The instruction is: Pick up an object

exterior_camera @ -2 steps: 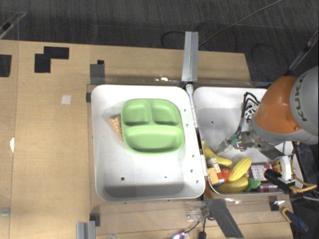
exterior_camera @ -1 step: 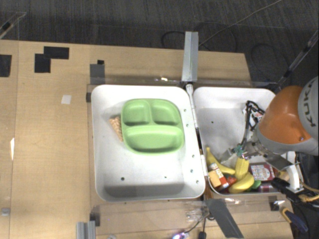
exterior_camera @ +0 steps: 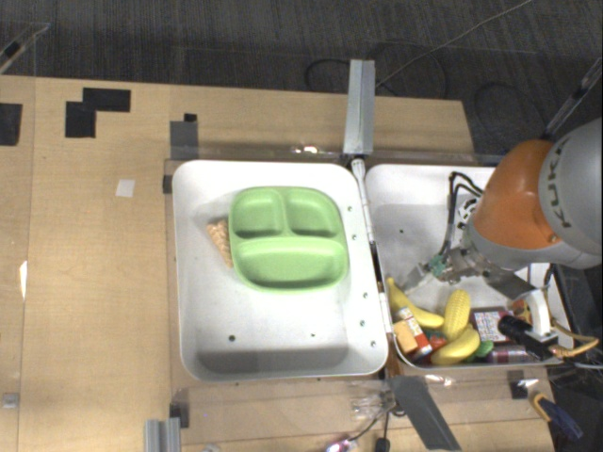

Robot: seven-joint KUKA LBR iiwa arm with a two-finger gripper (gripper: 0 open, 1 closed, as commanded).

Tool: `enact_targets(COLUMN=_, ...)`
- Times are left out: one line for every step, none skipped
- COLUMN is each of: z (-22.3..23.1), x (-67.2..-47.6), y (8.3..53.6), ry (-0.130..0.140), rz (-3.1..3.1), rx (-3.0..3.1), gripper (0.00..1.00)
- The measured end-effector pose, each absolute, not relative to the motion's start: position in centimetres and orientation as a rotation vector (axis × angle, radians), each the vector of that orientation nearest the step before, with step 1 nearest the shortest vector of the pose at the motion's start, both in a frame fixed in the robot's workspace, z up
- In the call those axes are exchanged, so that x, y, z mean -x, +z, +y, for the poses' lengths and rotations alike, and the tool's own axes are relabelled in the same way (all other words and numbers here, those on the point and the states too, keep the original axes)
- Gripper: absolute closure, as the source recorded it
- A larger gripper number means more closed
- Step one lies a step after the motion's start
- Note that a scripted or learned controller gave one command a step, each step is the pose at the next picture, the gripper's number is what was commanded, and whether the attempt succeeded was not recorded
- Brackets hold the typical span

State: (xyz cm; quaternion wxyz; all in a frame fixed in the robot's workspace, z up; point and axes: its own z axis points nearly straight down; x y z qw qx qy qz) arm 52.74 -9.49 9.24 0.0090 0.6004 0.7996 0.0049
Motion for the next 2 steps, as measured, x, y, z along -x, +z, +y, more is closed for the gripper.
enact_targets(z=-9.8, x=-60.7, y=9.1, ry=0.016, rz=2.471, rx=-1.915, gripper=0.00)
enact_targets(z=-9.7, x=-65.1, y=8.9, ry=0.011, rz=2.499, rx=-1.884, gripper=0.00)
